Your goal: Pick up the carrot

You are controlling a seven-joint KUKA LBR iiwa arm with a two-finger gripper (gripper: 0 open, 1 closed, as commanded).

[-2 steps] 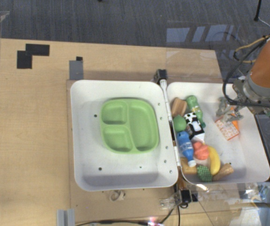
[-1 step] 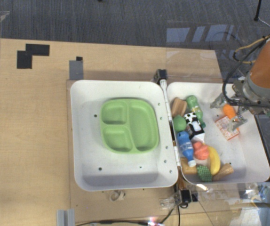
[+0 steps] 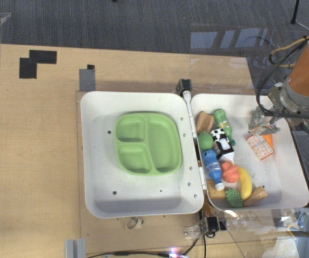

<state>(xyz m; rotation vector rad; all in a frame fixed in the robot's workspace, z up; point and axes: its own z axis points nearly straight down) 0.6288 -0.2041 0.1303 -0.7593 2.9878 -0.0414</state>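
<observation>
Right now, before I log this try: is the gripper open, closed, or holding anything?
Gripper: cannot be told; it hangs over the right bin, just above an orange piece.

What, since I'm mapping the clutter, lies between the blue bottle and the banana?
In the camera view, a salmon-pink toy lies between the blue bottle and the banana, crowded close against both in the right bin.

The bench (image 3: 41, 160) looks like pale matt wood; both bins (image 3: 98, 198) are smooth white plastic, the green tray (image 3: 146, 144) matt plastic, the banana (image 3: 245, 183) glossy, the floor (image 3: 160, 9) rough grey carpet
</observation>
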